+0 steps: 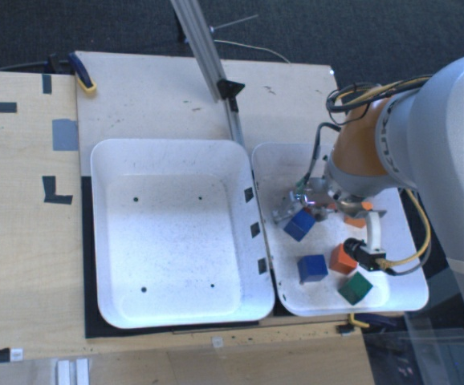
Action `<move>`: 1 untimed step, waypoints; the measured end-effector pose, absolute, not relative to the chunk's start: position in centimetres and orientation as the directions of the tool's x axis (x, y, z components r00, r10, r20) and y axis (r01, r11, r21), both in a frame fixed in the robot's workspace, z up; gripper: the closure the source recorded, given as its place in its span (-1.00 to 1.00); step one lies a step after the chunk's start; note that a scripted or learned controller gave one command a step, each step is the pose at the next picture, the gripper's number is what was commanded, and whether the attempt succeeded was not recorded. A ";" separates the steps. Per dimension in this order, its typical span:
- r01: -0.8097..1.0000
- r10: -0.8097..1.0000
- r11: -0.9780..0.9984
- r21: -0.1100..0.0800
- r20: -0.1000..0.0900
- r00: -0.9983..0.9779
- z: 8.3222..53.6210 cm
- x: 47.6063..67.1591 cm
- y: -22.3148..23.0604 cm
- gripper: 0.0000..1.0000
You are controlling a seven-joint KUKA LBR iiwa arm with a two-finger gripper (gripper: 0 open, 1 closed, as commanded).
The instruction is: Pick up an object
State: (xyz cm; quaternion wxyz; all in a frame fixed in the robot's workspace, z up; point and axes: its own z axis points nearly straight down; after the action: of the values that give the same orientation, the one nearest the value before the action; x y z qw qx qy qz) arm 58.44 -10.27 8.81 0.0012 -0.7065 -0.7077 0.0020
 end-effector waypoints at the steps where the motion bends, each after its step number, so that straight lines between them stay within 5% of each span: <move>1: 1.000 1.000 0.001 -0.004 0.000 -0.001 9.2 55.9 -10.2 -1.00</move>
State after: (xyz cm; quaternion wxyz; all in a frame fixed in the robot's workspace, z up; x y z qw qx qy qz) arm 55.88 -10.23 9.18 0.0013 -0.7067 -0.7075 0.0014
